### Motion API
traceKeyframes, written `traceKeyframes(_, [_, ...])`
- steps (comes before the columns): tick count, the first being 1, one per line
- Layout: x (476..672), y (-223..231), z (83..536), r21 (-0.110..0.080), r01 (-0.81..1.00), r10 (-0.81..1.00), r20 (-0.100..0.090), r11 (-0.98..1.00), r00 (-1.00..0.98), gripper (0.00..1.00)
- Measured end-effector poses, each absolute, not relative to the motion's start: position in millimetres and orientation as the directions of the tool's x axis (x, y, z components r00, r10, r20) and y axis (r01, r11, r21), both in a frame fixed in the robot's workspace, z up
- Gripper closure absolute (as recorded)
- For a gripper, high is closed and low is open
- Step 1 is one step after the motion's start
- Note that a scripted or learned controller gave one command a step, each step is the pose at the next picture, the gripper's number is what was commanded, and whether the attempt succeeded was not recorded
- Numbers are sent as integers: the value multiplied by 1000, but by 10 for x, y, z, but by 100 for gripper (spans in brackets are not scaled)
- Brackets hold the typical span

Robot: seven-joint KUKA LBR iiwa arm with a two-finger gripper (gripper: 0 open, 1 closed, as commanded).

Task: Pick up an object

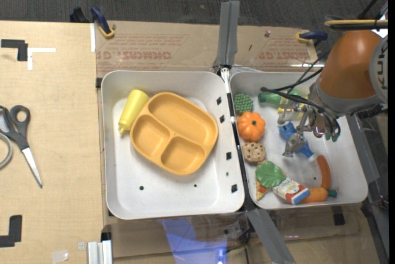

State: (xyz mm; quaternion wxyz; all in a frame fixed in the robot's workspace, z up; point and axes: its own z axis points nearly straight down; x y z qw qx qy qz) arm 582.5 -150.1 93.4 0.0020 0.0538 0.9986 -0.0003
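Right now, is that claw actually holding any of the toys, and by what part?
It cannot be told. The claw hangs low in the right bin near the blue toy, but wires and glare hide its tips.

I see two shallow white plastic bins point(123, 195), smooth with a soft shine. The orange-yellow divided tray point(174, 132) looks like matt plastic. The wooden bench top point(49, 133) is pale and matt. The brown cardboard sheet point(160, 50) looks dull and papery. The grey-handled metal scissors point(23, 142) gleam slightly.
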Motion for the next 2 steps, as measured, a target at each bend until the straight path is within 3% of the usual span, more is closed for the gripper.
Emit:
traceKeyframes(1, [5841, -1491, 1037, -1, 104, 104, -9, 995, -995, 100])
traceKeyframes(2, [5842, -1489, 1037, -1, 104, 104, -9, 995, -995, 0])
